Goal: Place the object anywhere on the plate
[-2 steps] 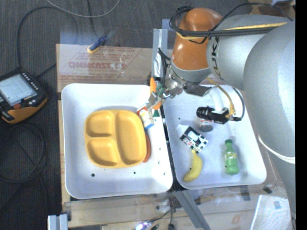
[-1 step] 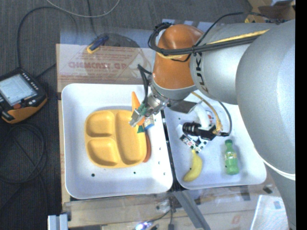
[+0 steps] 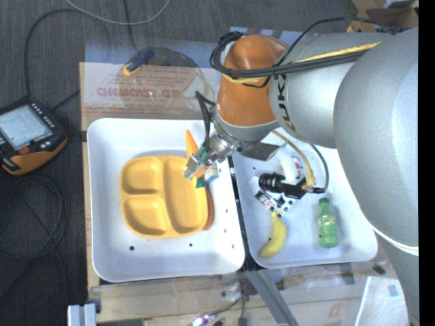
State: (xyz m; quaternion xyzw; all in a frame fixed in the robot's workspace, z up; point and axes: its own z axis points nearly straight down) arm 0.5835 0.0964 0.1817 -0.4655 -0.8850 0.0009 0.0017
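Observation:
A yellow divided plate lies in the left bin. My gripper hangs over the plate's upper right rim, shut on a toy carrot. The carrot's orange tip points to the back, and its green top sticks out below the fingers, over the plate's right compartment. I cannot tell whether the carrot touches the plate.
In the right bin lie a banana, a green bottle and a small printed card. An orange-brown strip runs along the plate's right edge. The divider between the bins sits just right of the gripper.

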